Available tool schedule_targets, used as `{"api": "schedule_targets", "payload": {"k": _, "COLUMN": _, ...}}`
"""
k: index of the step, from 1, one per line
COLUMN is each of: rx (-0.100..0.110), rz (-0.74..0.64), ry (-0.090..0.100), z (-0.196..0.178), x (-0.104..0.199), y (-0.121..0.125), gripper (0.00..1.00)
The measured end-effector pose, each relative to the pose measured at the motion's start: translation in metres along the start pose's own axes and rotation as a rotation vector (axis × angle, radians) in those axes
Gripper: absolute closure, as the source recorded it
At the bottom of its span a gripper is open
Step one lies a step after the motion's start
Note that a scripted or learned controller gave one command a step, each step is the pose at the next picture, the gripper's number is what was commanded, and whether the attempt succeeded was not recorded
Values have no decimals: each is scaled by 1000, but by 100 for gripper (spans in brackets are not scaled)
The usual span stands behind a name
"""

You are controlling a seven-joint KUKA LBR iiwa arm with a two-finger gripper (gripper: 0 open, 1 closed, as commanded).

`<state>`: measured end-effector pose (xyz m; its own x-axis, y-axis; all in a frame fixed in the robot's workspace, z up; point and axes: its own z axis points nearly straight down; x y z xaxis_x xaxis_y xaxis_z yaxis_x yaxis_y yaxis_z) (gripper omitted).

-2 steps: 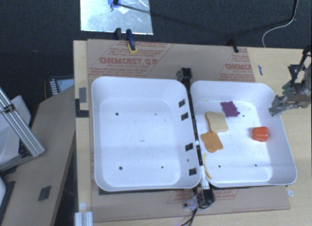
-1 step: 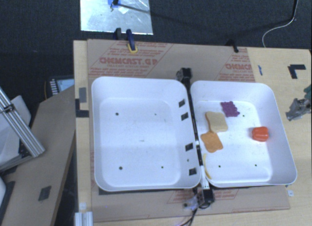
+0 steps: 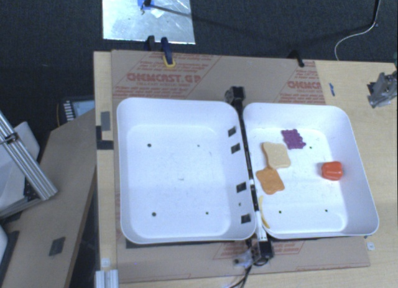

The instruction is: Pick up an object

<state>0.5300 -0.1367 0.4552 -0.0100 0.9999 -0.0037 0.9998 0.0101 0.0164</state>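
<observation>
Camera view: cardboard-topped bench (image 3: 261, 72), dark carpet (image 3: 280, 7), two white bins (image 3: 180, 102); gripper (image 3: 380, 89) at right edge, grip unreadable.

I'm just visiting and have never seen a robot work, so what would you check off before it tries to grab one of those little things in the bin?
1. Things to grab are in the right bin: ok. A purple piece, a tan slice, an orange-brown piece and a red-orange block lie there.
2. An easy target stands alone: ok, the red-orange block.
3. Pieces apart: not ok. The tan slice and the orange-brown piece touch.
4. Pincer over the bin: not ok, it sits at the far right edge.
5. Pincer open: cannot tell.
</observation>
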Motion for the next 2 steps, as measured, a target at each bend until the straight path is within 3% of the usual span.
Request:
{"api": "schedule_targets", "payload": {"k": 1, "rx": 28, "rz": 0, "ry": 8, "z": 121, "x": 70, "y": -47, "gripper": 100}}
{"api": "schedule_targets", "payload": {"k": 2, "rx": 11, "rz": -4, "ry": 7, "z": 79, "x": 153, "y": -41, "gripper": 100}}
